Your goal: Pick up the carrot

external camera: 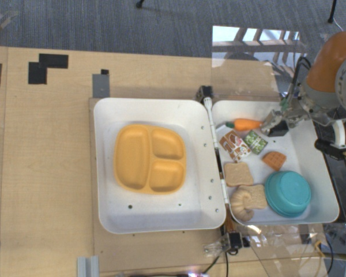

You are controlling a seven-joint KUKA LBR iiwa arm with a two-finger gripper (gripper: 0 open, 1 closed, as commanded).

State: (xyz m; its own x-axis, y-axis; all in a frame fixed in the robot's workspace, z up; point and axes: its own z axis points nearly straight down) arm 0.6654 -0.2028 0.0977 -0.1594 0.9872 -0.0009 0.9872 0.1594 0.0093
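Observation:
The carrot (245,124) is orange with a green tip and lies near the back left corner of the right bin (320,175). My gripper (275,125) hangs just to the carrot's right, low over the bin, its dark fingers pointing toward the carrot's orange end. Whether it touches the carrot is hard to tell. The arm with its orange band (328,62) reaches in from the right.
In the right bin lie a brown-and-white packet (234,145), a green packet (255,141), an orange cracker (274,160), a slice of bread (239,174), a bun (242,202) and a teal bowl (288,193). The left bin (112,212) holds a yellow divided plate (150,158).

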